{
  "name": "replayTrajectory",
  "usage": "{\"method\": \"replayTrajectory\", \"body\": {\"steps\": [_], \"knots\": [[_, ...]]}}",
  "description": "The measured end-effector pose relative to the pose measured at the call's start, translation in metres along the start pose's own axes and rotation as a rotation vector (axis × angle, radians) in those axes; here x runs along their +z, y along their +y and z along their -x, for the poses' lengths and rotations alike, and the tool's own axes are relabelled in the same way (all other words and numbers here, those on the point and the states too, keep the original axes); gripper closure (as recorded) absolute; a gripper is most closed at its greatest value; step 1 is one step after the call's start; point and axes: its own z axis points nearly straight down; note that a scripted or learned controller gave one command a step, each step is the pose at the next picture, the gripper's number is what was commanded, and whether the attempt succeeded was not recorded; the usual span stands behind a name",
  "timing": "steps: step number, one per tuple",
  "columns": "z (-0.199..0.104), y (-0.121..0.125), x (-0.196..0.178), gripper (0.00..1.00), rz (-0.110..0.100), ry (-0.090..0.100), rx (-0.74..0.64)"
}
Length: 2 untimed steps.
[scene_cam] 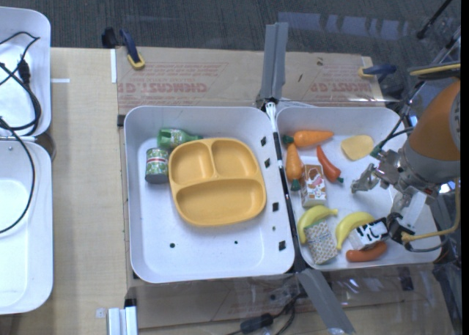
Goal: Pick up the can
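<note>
Toys crowd the right white bin [381,115] at its 6 o'clock edge, two yellow bananas [316,216] beside a speckled pouch [320,242]. Above them at 3 o'clock hangs the claw [364,181]; its state I cannot tell. Farther left, the small green-labelled can [156,164] lies against the yellow divided plate [217,180], at 9 o'clock in the left bin [207,264], well apart from the claw.

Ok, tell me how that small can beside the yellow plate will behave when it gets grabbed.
The can looks rigid, so it probably won't crush. It seems to stand upright, hemmed by the yellow plate and a green bottle, so a nudge may tip it and let it roll. Its smooth label could be slippery.
</note>
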Motion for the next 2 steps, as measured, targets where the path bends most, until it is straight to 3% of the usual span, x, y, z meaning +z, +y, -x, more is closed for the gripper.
{"method": "replayTrajectory", "body": {"steps": [1,2], "knots": [[0.0009,-0.0002,-0.0083,1.0,-0.002,-0.001,0.002],[0.0009,-0.0002,-0.0083,0.0,-0.002,-0.001,0.003]]}}
